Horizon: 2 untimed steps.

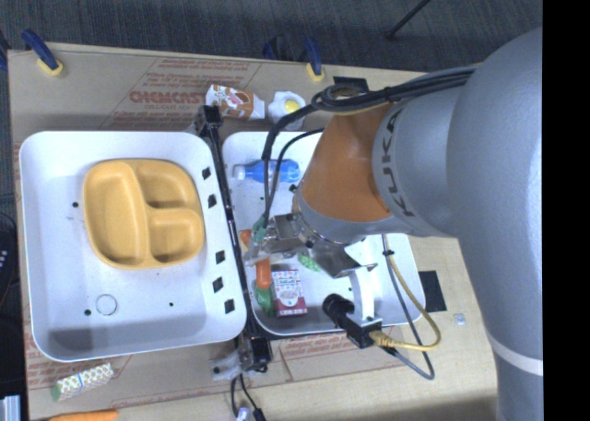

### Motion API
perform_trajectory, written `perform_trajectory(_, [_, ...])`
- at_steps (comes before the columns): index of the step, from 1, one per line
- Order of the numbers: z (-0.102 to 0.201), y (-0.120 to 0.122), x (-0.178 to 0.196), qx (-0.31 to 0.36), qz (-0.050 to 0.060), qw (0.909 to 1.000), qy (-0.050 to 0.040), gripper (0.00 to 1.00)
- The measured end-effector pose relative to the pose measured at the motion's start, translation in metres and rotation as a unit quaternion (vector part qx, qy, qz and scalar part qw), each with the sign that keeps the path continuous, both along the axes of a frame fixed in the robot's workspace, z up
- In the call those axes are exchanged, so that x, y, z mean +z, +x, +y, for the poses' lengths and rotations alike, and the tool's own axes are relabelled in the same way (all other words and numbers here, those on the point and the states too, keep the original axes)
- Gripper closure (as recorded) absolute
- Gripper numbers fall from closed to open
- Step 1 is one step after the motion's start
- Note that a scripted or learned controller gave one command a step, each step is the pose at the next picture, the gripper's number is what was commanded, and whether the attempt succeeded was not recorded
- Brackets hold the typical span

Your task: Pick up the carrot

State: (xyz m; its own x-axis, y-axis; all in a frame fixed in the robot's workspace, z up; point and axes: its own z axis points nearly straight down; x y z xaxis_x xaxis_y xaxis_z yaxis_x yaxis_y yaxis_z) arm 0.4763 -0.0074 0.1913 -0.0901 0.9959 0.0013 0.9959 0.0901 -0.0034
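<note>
Camera view: two white bins are seen side by side on a cardboard-covered table [166, 78], looked down on at a slant. The left bin [46, 253] carries a yellow divided tray [143, 212], which is set toward the bin's upper middle. The right bin [241, 147] is largely covered by the grey arm [479, 161], which reaches in from the right, its orange band [346, 170] lying over the bin's middle. The hand [277, 242] is placed low over the left part of the right bin, near the divider between the bins; whether it is open or closed cannot be told, as its tip is hidden among clutter and its own body. The carrot [263, 272] is seen as a small orange piece in the right bin, just below the hand and close to the bin's left wall; contact with the hand cannot be made out. A small red-and-white carton [289, 292] lies just right of the carrot, with a green bit [264, 299] beside it at the bin's lower edge. A blue bottle [267, 171] lies in the upper part of the same bin. Above the bins, on the table, a small brown-and-white packet [230, 101] and a white-and-yellow item [288, 103] are found. Blue clamps [41, 51] are fixed at the table's far edge.
</note>
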Motion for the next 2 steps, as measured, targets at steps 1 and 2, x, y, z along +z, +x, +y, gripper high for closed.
perform_trajectory(1, [0.014, 0.0, 0.059, -0.209, 0.0, 0.9779, -0.0007, 1.0])
perform_trajectory(2, [0.024, 0.0, 0.108, -0.214, 0.0, 0.9767, -0.0008, 1.0])
